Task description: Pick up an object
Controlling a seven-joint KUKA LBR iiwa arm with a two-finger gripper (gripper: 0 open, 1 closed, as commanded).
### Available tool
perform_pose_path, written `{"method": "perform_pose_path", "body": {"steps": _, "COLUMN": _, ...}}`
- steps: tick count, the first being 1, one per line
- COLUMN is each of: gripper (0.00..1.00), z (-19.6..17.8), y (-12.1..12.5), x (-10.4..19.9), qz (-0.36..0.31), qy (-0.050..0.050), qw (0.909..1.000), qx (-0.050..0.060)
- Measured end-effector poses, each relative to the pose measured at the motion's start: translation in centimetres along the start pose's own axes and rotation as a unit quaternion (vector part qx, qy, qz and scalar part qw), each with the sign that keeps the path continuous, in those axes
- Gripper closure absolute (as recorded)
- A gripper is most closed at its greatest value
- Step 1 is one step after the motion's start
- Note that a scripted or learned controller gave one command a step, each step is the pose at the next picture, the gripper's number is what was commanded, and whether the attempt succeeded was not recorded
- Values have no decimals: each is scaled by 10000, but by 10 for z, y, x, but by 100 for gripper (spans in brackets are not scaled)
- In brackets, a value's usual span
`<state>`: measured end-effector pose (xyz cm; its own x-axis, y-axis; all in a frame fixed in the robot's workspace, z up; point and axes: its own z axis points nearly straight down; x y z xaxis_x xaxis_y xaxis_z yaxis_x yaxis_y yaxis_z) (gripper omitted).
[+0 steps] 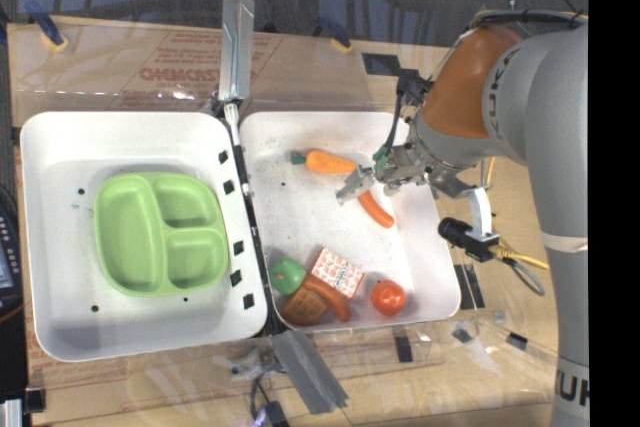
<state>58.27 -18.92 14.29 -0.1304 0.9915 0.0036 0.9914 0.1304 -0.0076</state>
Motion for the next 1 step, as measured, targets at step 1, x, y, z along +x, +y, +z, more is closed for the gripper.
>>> {"method": "perform_pose_path", "body": {"steps": 1, "gripper": 0, "z": -92, "y": -3, "x": 1, "qz": -790, "qy": -22, "qw": 9969, "qx": -27}}
